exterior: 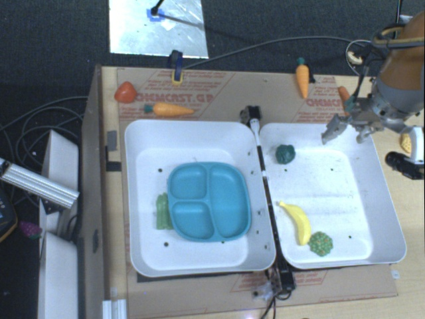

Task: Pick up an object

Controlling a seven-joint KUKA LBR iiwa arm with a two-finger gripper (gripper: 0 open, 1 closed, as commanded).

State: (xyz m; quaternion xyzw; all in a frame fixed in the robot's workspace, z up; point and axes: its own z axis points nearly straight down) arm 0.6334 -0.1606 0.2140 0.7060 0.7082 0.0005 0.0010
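Spread apart and gripping nothing, the grey two-finger claw [350, 130] hangs over the far right corner of the right-hand shallow white bin [378, 185]. Nearest to it lies a small dark green lumpy object [285, 153], near that bin's far left side. Closer to the camera lie a yellow plastic banana [297, 222] and a light green knobbly piece [321, 243], just beside each other. A good grasp probably means centring over the lone dark green piece, then descending straight.

bright even light, soft focus, faint shadows
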